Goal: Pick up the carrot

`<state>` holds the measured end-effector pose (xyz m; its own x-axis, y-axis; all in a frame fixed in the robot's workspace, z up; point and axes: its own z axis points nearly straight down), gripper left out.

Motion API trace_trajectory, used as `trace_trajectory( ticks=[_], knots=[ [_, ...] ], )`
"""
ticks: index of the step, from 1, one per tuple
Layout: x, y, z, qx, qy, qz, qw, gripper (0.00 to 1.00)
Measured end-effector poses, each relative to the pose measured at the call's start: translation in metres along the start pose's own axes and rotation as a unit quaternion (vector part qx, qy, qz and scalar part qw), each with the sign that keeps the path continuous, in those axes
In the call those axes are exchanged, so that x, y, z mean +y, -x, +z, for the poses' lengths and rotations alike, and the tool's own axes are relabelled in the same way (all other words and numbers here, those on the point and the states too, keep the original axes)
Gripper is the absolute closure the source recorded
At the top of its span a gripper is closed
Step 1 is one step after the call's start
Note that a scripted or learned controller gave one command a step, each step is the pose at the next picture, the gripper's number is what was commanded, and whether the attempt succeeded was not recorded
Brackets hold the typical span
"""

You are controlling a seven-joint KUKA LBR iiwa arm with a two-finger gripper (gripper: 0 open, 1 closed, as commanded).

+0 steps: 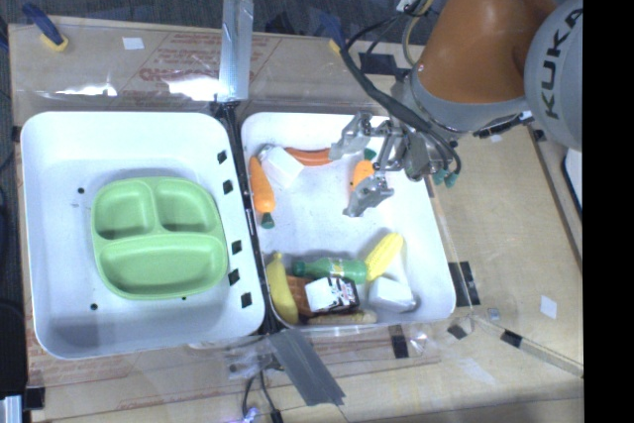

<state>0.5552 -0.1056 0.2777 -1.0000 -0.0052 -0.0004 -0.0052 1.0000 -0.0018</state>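
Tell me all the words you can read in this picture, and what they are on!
"KUKA" stands in dark letters on the grey arm.
Faint red print on the bench behind the bins is too blurred to read.
The black-and-white label on a packet in the right bin is too small to read.

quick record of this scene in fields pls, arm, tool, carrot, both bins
arm: grey KUKA arm with orange band, entering from the right
tool: tool over the right bin's upper part, an orange piece between its fingers
carrot: carrot lying along the right bin's left wall
left bin: left bin holds a green divided plate
right bin: right bin holds a corn cob, a green bottle and a banana near its lower edge
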Motion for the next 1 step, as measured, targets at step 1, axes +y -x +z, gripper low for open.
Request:
trace_trajectory(
  ticks=[1],
  knots=[
    [-0.0506,0.0436,0.0753,0.002,0.001,0.097,0.9953,0.00]
  ],
)
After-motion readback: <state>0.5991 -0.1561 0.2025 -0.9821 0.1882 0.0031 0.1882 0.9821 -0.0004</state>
